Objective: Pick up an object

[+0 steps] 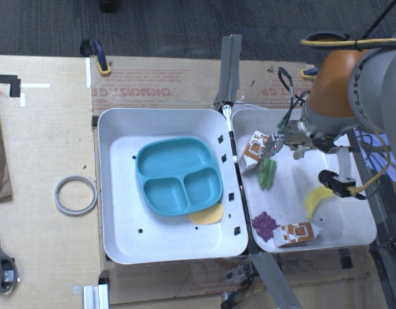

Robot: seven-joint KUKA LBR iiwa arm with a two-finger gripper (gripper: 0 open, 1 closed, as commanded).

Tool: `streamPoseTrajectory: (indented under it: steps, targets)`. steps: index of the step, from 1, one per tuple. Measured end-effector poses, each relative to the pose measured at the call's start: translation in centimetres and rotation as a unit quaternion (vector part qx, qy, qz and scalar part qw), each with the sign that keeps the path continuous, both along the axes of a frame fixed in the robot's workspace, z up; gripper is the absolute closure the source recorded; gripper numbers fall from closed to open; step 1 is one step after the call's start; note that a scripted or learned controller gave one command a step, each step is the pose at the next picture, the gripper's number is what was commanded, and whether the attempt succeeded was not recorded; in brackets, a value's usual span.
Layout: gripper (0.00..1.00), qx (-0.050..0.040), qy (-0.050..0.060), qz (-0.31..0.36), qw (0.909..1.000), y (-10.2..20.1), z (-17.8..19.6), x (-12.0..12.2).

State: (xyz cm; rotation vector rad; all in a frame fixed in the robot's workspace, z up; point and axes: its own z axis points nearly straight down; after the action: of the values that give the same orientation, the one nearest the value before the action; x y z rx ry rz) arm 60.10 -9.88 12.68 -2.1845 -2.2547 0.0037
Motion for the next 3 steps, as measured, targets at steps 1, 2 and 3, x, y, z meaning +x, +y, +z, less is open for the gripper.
streamPoseTrajectory:
  steps: [1, 2, 3]
  targets:
    - [0.0, -0.0027, -0.017, 0.065, 0.9977, 0.3, -2.0, -0.7]
    - [0.0, -0.0052, -0.005, 0.268, 0.9634, -0.9, -3.0, -2.7]
    - [0.0, -0.0042, -0.005, 0.219, 0.9756, -0.9, -3.1, -2.8]
